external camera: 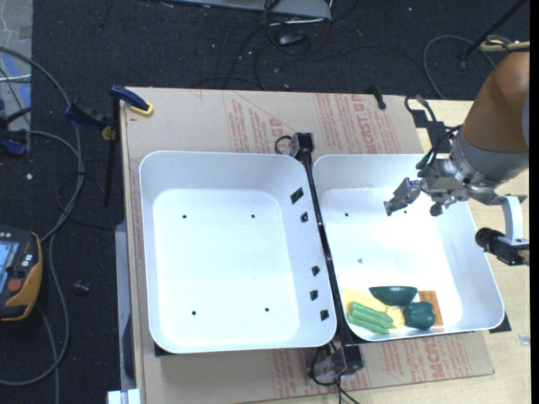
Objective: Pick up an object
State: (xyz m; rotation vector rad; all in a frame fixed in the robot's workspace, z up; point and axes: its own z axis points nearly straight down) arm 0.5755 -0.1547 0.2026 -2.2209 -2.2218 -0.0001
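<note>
Both bins (223,171) were plain white, their floors marked with small dark dots. At the right bin's (472,251) near edge lay a dark green bowl-shaped piece (393,294), a bright green ridged object (370,317), a teal-green lump (419,315), a pale yellow piece (358,297) and an orange item (432,299). The bench board (244,116) was tan with red lettering.

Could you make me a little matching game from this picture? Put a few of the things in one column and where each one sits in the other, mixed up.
Things:
1. robot's claw
2. dark green bowl-shaped object
3. light green ridged vegetable-shaped toy
4. yellow-tipped clamp

Places:
A. at the right bin's near edge, left of the teal lump
B. on the bench's far left corner
C. above the right bin's far half
D. just behind the other items in the pile

Pairs: 1-C, 2-D, 3-A, 4-B
</note>
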